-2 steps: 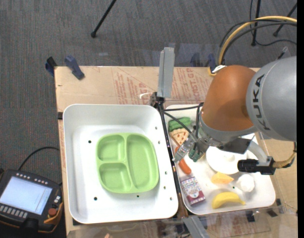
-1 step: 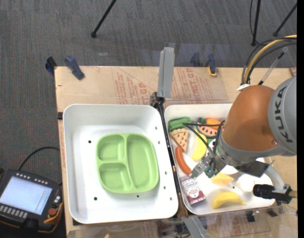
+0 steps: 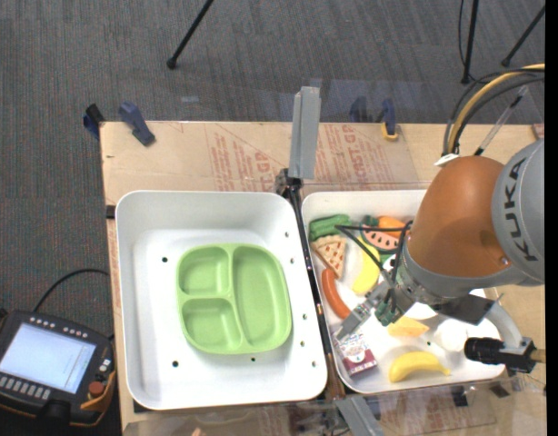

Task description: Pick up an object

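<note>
The right bin [image 3: 320, 209] holds several toy foods. Among them are a pizza slice [image 3: 331, 252], a watermelon slice [image 3: 384, 240], a red sausage [image 3: 333, 292], a yellow piece [image 3: 366, 275], a banana [image 3: 416, 366] and a small maroon box [image 3: 358, 356]. My gripper [image 3: 372, 317] hangs low over the middle of this bin, just right of the sausage and above the maroon box. Its fingers [image 3: 356, 320] stand apart, open, with nothing visible between them. The orange wrist hides the bin's right half.
The left bin [image 3: 134, 243] holds a green divided plate [image 3: 234, 296]. A grey upright post [image 3: 304, 139] stands behind the wall between the bins. A black cable [image 3: 365, 242] lies across the foods. A teach pendant [image 3: 47, 357] sits at the lower left, off the bench.
</note>
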`<state>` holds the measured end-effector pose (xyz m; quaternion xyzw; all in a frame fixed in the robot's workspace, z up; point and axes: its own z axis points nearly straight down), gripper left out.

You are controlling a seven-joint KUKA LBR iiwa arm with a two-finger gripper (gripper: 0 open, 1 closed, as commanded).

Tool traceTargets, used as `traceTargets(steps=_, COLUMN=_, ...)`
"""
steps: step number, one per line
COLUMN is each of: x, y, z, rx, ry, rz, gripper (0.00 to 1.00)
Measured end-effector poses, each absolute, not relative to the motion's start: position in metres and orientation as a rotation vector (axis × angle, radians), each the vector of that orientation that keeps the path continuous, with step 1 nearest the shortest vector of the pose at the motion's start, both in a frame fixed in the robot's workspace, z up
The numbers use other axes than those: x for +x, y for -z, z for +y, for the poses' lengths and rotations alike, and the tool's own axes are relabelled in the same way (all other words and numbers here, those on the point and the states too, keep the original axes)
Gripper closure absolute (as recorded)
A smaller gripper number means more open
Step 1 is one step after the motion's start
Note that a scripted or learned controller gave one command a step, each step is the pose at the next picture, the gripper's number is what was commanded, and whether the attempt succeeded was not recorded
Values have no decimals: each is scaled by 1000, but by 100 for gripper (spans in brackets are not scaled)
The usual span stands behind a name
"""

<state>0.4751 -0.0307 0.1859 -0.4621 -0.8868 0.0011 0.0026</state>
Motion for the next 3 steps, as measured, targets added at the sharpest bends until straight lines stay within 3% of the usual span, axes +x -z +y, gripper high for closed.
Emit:
traceTargets(steps=1, x=499, y=-127, z=-95, rx=-1468, ry=-8, rz=-2767, gripper=0)
traceTargets(steps=2, x=559, y=-92, z=-88, rx=-1590, ry=-2, rz=-2704, gripper=0)
traceTargets(steps=3, x=559, y=-102, z=-88, rx=-1583, ry=-3, rz=-2707, gripper=100)
